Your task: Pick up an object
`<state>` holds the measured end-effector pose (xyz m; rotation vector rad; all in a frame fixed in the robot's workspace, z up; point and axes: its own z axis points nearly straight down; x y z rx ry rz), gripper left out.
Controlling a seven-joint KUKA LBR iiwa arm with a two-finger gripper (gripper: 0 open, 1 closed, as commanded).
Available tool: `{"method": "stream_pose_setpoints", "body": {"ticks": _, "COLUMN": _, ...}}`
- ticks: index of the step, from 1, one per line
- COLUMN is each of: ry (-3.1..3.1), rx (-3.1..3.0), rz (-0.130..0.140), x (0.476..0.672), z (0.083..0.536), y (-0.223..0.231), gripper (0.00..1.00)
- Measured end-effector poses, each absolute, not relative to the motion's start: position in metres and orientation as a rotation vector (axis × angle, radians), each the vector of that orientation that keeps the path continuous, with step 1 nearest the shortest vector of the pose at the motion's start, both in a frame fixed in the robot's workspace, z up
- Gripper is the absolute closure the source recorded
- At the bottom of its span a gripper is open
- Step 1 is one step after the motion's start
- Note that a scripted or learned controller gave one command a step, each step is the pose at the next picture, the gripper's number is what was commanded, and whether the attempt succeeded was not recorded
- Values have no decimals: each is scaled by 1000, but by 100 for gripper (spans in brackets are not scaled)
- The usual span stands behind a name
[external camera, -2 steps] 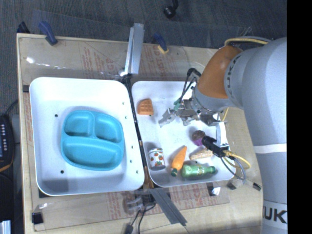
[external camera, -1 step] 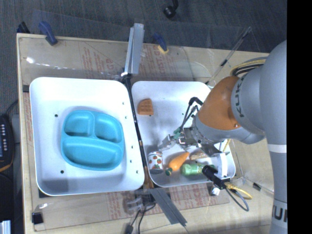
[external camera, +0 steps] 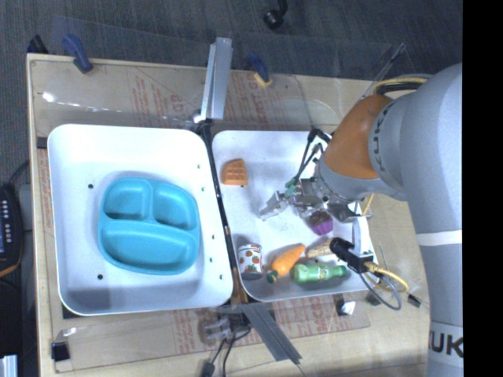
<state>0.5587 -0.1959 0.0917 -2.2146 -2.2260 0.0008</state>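
My gripper (external camera: pixel 273 205) hangs low over the middle of the right bin (external camera: pixel 259 148), reaching in from the right under the grey arm with its orange band. It hovers over bare white floor. A tan toast-like piece (external camera: pixel 233 172) lies up and to its left. A purple object (external camera: pixel 321 223) sits just right of it, partly under the wrist. Along the bin's front edge lie a small printed can (external camera: pixel 249 259), an orange carrot (external camera: pixel 287 258), a green bottle (external camera: pixel 318 273) and a beige item (external camera: pixel 318 248).
The left bin (external camera: pixel 71 155) holds a blue divided plate (external camera: pixel 149 225). A metal bar (external camera: pixel 215 77) stands at the back between the bins. Black cable and a connector (external camera: pixel 350 255) trail over the right bin's front right corner.
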Motion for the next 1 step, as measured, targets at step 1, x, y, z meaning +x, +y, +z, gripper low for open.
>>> {"method": "stream_pose_setpoints", "body": {"ticks": 1, "ry": -2233, "rx": -2213, "rz": -2, "x": 479, "z": 93, "y": -210, "gripper": 0}}
